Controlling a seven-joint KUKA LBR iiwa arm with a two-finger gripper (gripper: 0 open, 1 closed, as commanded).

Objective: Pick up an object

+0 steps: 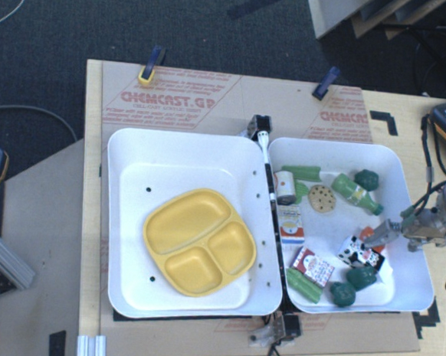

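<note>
My gripper [388, 228] reaches in from the right edge and hangs low over the right side of the right bin [407, 176]. Just below its tip lies a black-and-white spotted toy [361, 255] with a small orange piece [368, 233] beside it. The bin also holds a green bottle [358, 189], a green stick [300, 172], a small can [285, 187], a cookie [322, 198], a little carton [291, 225], a red box [313, 267] and dark green toys [351, 286]. Nothing visibly hangs from the gripper.
A yellow divided plate [199, 241] lies in the left bin [121, 204]. A black divider with clips [268, 192] runs between the bins. Clamps [149, 66] hold the cardboard sheet at the back. Cables and equipment sit at the right edge.
</note>
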